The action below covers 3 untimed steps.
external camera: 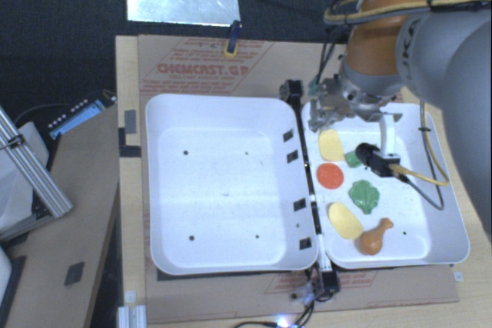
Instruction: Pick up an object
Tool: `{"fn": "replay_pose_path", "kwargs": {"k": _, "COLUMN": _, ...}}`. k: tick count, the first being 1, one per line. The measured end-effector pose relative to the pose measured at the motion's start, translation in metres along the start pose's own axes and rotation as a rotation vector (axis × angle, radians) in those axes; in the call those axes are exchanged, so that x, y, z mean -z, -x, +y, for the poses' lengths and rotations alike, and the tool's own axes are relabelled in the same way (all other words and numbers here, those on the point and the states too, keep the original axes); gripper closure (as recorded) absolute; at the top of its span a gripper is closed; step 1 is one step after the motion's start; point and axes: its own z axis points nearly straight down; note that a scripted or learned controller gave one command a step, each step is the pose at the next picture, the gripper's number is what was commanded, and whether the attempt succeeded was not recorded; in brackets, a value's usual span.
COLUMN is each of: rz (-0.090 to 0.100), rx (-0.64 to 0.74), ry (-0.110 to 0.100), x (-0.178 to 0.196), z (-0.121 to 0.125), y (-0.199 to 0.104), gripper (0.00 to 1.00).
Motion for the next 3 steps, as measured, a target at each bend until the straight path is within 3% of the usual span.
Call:
{"fn": "replay_pose_path", "kwargs": {"k": 1, "rz": 0.0, "rx": 0.002, "ry": 0.002, "x": 0.003, "z": 0.044, "y": -0.027, "gripper": 1.0}}
{"fn": "replay_pose_path", "kwargs": {"k": 2, "rz": 0.0, "rx": -0.007, "ry": -0.012, "x": -0.012, "z": -0.052, "y": 0.004, "gripper": 1.0}}
{"fn": "replay_pose_path", "kwargs": {"k": 3, "rz": -0.002, "rx": -0.002, "ry": 0.003, "x": -0.01, "z": 0.023, "y": 0.028, "gripper": 1.0}}
